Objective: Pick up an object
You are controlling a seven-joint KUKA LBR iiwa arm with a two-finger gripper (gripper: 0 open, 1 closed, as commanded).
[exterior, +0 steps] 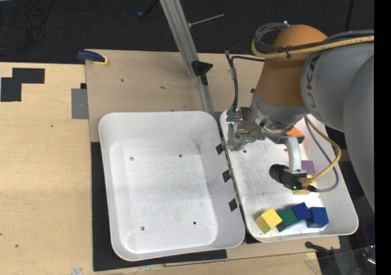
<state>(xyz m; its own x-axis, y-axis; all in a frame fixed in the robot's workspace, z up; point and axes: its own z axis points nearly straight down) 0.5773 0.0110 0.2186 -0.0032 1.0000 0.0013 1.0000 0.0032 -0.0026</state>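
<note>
Camera view | bench (49, 157): pale wood, dark floor at 12 o'clock | bins: left bin (162, 182), right bin (342, 219) | blocks at 5 o'clock: yellow block (267, 220), green block (287, 217), blue blocks (310, 214) | gripper (241, 136): over right bin, finger state cannot be told

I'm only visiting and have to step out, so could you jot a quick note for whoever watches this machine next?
Gripper: low over the right bin, near its left wall; nothing seen held.
Objects: yellow block, green block and two blue blocks clustered at the right bin's near edge; a purple piece and an orange piece lie further back, partly behind the arm.
Left bin: white, speckled floor.
Done: no pick visible.
Left: grasp and lift one object.
</note>
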